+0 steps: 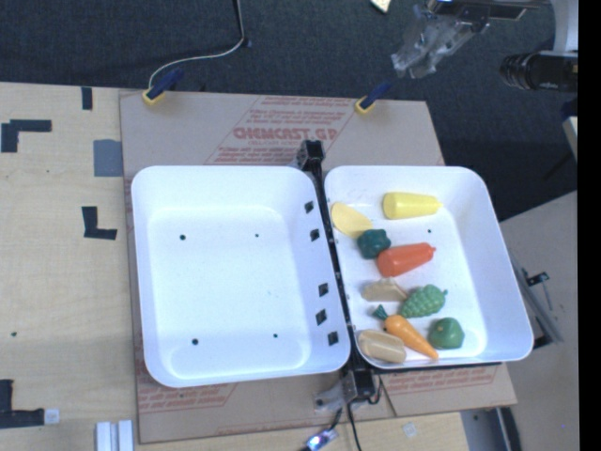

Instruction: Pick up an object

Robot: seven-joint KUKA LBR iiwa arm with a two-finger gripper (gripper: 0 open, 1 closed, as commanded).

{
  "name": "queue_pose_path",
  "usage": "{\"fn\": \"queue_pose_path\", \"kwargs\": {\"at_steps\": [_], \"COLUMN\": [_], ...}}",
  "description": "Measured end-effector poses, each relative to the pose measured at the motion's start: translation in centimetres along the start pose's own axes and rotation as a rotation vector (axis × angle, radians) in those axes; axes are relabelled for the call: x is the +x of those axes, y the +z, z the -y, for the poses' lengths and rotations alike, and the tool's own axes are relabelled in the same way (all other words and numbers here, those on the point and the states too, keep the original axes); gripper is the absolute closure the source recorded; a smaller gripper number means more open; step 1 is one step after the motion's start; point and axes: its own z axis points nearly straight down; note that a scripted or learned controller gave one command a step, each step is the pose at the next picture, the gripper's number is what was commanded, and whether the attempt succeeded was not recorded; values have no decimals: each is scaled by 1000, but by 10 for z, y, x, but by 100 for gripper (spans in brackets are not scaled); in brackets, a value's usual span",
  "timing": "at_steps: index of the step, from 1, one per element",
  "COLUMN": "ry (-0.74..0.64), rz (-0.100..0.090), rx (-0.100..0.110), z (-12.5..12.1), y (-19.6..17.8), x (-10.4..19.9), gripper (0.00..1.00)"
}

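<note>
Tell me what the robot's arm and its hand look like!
The gripper at the top right is silvery grey metal and looks a bit blurry. It hangs from a dark block with shiny, light grey parts above. Beside it, the arm shows a black, round piece and a pale grey section.

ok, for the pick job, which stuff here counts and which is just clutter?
Job:
claw, up above the bins
right bin of toy food: yellow corn, lemon slice, red pepper, green grapes, carrot, green pepper

Lying about:
left bin
cardboard sheet
two clamps
white cable
</note>
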Motion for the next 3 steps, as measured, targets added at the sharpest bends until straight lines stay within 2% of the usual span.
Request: {"fn": "queue_pose_path", "kwargs": {"at_steps": [1,2,3], "ry": [11,1,3], "rz": [4,-1,2], "rx": [13,17,32], "z": [-49,63,19], "y": [-9,14,226], "x": [-72,-23,26], "gripper": [100,100,100]}}
